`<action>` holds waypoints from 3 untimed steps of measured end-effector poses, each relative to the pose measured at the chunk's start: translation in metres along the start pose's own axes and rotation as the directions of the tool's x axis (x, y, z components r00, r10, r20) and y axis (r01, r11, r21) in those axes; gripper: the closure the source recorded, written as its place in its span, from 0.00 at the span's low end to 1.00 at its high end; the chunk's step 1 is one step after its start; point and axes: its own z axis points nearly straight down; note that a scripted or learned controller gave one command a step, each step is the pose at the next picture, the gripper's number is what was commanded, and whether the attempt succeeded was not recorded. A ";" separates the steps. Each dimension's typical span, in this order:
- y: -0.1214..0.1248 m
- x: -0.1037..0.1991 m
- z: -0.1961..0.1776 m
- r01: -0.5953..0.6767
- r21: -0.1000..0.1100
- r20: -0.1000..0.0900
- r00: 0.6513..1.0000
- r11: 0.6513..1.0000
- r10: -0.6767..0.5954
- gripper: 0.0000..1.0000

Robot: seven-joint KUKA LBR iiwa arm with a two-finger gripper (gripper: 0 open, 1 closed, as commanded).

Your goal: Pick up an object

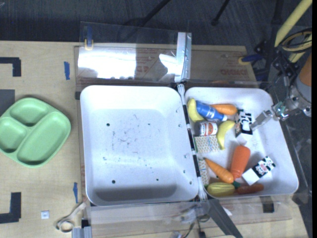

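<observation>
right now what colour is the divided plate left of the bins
Light green plate, seen in the camera view.

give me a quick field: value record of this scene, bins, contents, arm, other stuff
left bin: white, scuffed floor
right bin: white, holds toy food and small cartons
large carrot: upright near centre
small carrot: lies at a slant beside the bin's left wall
banana: yellow, beside the can
blue bottle: near the bin's far end
cow-print carton: near the bin's right wall
gripper: over the right bin's far right part, holding nothing visible
green tray: on the bench, left of both bins
</observation>
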 end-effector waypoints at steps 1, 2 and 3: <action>0.016 0.034 0.036 0.409 0.000 -0.005 0.913 0.913 -0.409 0.00; 0.009 0.047 -0.016 0.557 -0.002 0.001 0.830 0.830 -0.557 0.00; 0.052 0.053 0.075 0.692 -0.002 -0.002 0.721 0.721 -0.692 0.00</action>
